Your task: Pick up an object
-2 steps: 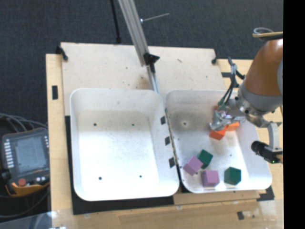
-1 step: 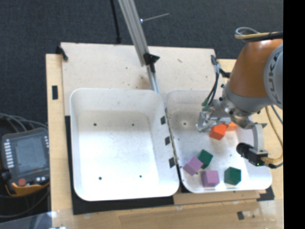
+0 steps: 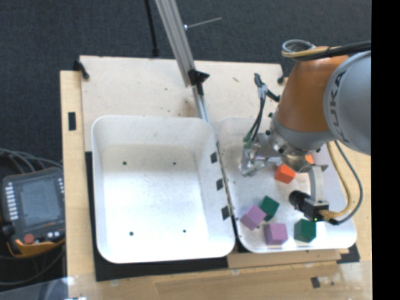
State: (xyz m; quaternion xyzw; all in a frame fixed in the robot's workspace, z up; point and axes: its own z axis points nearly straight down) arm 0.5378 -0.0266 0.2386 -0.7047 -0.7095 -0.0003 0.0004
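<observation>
We see the gripper low in the right bin, at its far left; whether it is spread, we cannot tell. The orange block lies just right of it; purple and green blocks lie nearer.

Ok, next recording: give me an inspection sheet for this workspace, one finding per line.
Surface: wooden bench with left bin and right bin.
Job's things: orange block, two purple blocks, two green blocks, all in the right bin.
Clutter: nothing seen.
Grippers: gripper low in the right bin, left of the orange block; finger state unclear.
Cables: black cables along the wrist.
Surroundings: teach pendant on dark carpet; aluminium pole.
</observation>
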